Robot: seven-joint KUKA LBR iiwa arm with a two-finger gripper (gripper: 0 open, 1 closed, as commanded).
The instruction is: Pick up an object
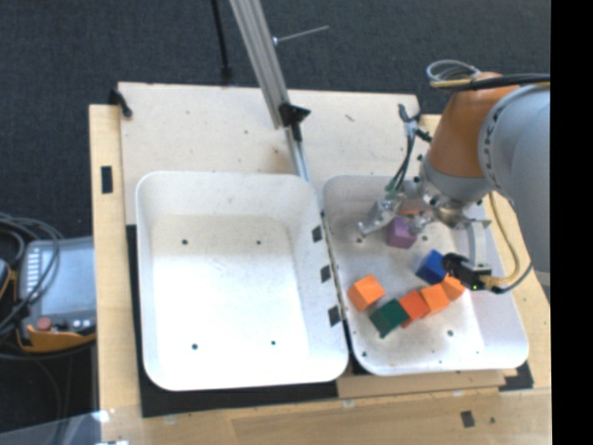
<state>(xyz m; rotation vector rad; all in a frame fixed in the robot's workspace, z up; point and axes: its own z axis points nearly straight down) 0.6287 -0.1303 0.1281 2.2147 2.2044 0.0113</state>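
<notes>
two white bins [232,276] on pale wooden bench [204,123], dark carpet [83,26] around.

the blocks [408,290] lie in the right bin [500,341], beside the left bin [232,286], under the hand [400,213].

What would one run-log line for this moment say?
gripper over right bin | purple block at its tip | grasp unconfirmed | blue block nearby

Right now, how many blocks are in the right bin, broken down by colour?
Orange blocks: 3, and the piece at the row's right end may be a fourth
Green block: 1
Blue block: 1
Purple block: 1, under the gripper
Total: 6
</notes>
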